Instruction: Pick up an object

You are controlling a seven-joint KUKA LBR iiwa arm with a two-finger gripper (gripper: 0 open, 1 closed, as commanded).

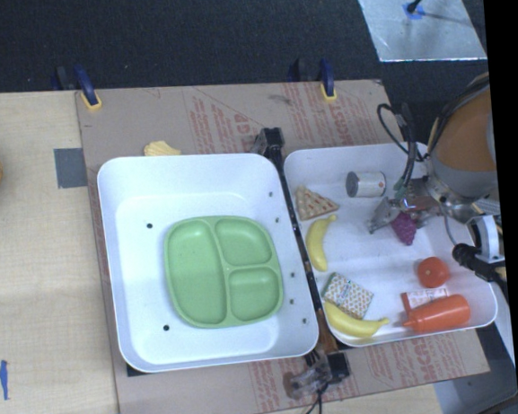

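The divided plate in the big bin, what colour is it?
Light green, seen clearly in the camera view: the divided plate.

Bins (128, 258) – glossy white plastic; green tray (221, 270) – matt plastic; bench (32, 293) – pale wood.

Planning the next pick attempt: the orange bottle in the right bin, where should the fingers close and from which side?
Probably from straight above, closing across the wide body of the orange bottle near its middle. It lies on its side, its long axis running left-right along the right bin's near wall, narrow end toward the banana; the body is the broader hold.
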